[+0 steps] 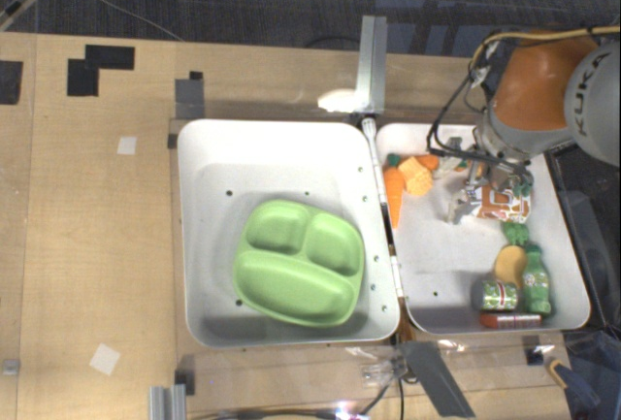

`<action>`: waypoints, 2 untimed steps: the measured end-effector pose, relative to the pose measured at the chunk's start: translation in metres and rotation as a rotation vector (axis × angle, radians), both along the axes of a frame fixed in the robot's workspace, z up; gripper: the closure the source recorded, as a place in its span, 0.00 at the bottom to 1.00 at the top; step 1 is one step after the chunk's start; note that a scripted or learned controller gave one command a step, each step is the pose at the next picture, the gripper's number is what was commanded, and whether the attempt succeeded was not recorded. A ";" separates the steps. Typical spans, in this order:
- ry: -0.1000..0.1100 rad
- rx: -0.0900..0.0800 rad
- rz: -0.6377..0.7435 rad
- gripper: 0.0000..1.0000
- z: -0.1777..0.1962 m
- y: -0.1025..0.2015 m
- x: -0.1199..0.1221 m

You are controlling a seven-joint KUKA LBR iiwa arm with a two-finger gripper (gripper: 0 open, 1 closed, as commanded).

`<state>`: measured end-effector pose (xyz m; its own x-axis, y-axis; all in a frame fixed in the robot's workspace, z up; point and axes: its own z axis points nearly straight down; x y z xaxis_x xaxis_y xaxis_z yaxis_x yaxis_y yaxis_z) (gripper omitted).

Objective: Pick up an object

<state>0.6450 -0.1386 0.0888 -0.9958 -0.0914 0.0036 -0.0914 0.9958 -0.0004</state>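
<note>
While my grey arm with its orange band [529,83] reaches in from the right, my two-finger gripper [482,198] hangs low over the upper part of the right-hand shallow white bin [432,287]. Whether it is released or clenched I cannot tell; its tip is lost against a red-and-white printed carton [505,205] lying directly beneath and beside it.

Candidate objects, right bin:
- orange carrot-shaped toy [393,195], lying along the left wall, upper half.
- small orange blocky piece [419,176], just beside the carrot, touching or nearly so.
- green-labelled round can [498,294], near the lower right corner.
- small green bottle [535,280], upright or slightly tilted, just right of the can.
- yellow rounded item [509,261], above the can, against the bottle.
- red flat stick-like item [511,319], lying along the bottom wall under the can.

Left-hand shallow white bin [209,166]: one light-green plastic divided plate [299,261] with three compartments, sitting slightly right of centre.

Both bins rest side by side on the pale wooden bench [87,243].
</note>
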 end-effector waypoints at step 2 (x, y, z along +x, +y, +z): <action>-0.017 -0.004 0.050 0.00 0.001 -0.044 -0.054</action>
<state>0.5910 -0.1830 0.0895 -0.9900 -0.1406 -0.0129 -0.1405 0.9901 -0.0062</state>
